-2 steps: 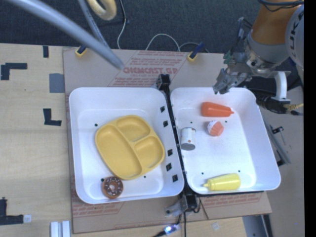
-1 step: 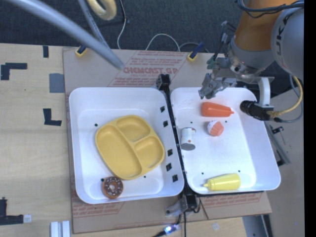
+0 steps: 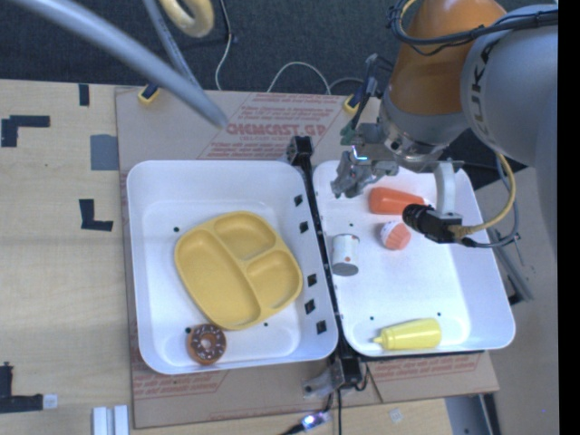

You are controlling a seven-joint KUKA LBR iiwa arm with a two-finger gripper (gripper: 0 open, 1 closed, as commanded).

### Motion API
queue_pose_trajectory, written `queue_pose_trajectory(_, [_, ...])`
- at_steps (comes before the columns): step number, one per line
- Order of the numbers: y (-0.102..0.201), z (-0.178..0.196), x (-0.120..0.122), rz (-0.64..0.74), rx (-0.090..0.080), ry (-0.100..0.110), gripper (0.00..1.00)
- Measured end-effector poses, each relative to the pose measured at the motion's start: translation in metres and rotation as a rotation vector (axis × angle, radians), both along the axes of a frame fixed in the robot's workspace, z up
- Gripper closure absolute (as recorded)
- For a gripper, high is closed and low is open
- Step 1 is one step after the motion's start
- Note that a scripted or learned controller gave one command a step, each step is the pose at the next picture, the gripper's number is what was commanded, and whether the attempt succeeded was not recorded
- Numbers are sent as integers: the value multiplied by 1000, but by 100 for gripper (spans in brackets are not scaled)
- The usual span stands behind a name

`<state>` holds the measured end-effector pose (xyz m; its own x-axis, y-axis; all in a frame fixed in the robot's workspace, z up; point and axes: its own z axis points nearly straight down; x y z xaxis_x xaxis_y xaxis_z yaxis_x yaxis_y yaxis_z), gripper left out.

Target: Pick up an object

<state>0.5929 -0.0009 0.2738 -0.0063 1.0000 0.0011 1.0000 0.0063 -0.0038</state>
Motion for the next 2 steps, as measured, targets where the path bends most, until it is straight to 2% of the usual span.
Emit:
queue_pose_trajectory(1, [48,-7,-17,-1,0,0,100])
queue_pose_trajectory(2, [94,-24,-47,-1,-1,1,100])
